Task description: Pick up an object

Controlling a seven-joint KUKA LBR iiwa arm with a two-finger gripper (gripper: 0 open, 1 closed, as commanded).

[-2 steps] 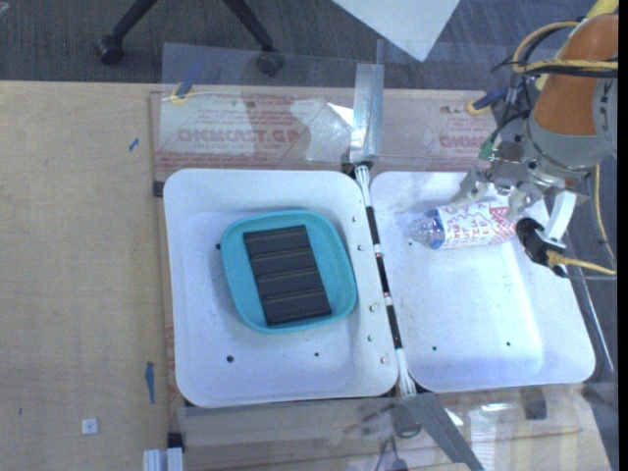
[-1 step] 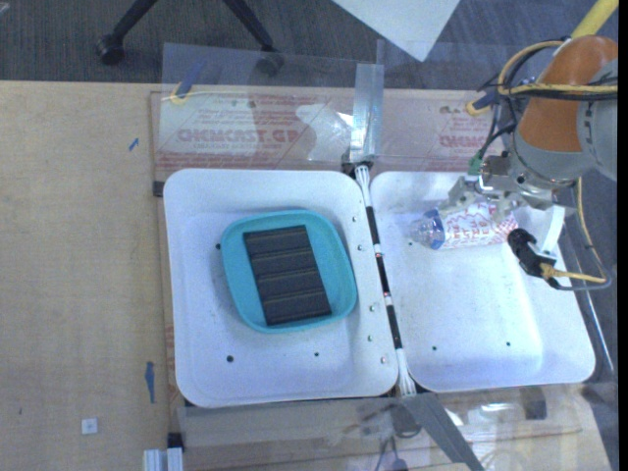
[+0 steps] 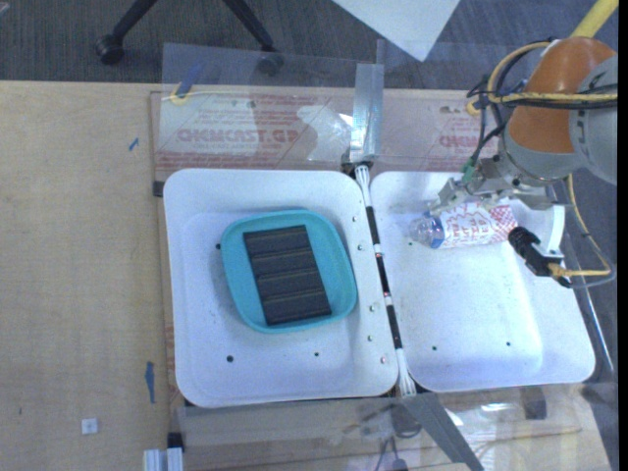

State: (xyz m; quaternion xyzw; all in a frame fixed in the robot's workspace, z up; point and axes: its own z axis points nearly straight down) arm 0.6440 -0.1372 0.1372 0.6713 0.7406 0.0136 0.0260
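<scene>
Plastic bottle (image 3: 466, 227) lies in right bin (image 3: 491, 351), far end, long axis left-right. Gripper (image 3: 481, 186) directly over bottle's upper edge; grip state cannot tell. Left bin (image 3: 196, 361) holds teal tray (image 3: 235, 263).

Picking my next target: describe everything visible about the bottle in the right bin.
The bottle is small clear plastic with a white label printed in red. It lies on its side in the right bin, near the back wall, neck pointing toward the divider. The gripper sits right over its far end; contact is unclear.
</scene>
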